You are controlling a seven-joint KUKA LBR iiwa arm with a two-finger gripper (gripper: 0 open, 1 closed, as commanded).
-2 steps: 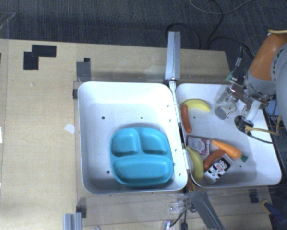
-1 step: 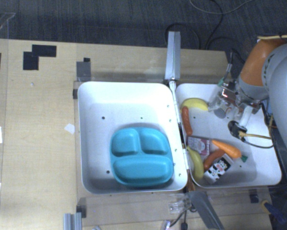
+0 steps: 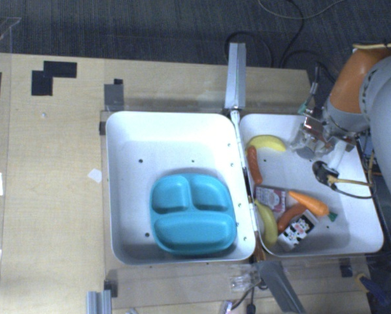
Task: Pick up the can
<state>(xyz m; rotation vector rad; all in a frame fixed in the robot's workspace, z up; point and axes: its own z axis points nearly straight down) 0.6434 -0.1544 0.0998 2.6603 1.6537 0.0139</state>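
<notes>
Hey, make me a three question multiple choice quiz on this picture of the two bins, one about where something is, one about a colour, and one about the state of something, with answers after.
1. Where does the blue divided tray lie?
A. In the left bin
B. In the right bin
C. On the bench outside the bins

2. What colour is the carrot in the right bin?
A. Green
B. Orange
C. Purple

3. How does the gripper stand relative to the right bin?
A. Over the left bin
B. Parked outside both bins
C. Over the far part of the right bin, near the yellow lemon

Answers:
1. A, the tray sits on the left bin's floor toward its near side.
2. B, the carrot is plainly orange, lying beside a small can.
3. C, the arm reaches in from the right and ends over that bin's far end.
</notes>
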